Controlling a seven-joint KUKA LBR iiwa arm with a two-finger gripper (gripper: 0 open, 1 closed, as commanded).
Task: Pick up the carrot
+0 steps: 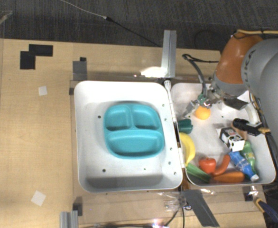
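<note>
The carrot (222, 165) is a slim orange piece lying at a slant near the front of the right bin (186, 91), between a red tomato (207, 165) and a blue bottle (242, 164). My gripper (201, 100) hangs over the back of the same bin, just above a small yellow-orange fruit (202, 113). It is well behind the carrot and apart from it. The grey arm with its orange band (231, 63) comes in from the right.
The left bin (84, 127) holds a teal divided plate (133, 129). Also in the right bin are a banana (189, 147), a green piece (184, 125), a green cucumber (197, 171), an orange-red sausage shape (230, 177), a black-and-white object (231, 137) and a green item (247, 151).
</note>
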